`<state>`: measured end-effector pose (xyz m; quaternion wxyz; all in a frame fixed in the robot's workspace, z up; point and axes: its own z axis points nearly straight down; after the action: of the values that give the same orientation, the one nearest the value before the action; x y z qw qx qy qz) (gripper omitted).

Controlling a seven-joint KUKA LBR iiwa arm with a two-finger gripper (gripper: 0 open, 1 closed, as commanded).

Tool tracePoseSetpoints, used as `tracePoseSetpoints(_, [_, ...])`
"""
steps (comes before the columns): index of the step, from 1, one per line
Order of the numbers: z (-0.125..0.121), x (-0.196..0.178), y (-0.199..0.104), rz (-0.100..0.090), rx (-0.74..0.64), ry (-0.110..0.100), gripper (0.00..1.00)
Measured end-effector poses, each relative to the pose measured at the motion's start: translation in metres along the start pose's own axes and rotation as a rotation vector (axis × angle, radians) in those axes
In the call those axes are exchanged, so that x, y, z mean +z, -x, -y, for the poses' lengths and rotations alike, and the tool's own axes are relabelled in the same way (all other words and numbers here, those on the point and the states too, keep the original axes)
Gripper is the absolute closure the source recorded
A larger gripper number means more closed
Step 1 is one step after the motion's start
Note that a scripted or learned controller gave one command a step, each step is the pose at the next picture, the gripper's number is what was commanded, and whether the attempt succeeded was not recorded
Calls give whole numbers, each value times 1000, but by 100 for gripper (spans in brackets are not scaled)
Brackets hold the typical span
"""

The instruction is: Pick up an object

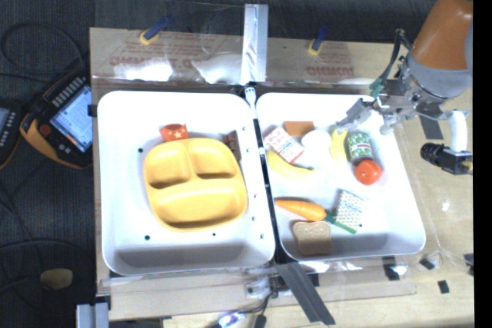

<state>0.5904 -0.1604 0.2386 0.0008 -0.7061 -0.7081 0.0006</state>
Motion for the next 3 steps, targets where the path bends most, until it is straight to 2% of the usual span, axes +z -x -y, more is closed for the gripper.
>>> tracePoseSetpoints(1, [-27,105,42,3,-47,-1,0])
tracePoseSetpoints(2, [-23,144,43,0,-41,2,0])
tracePoseSetpoints(3, [-22,134,42,-2,-41,-2,100])
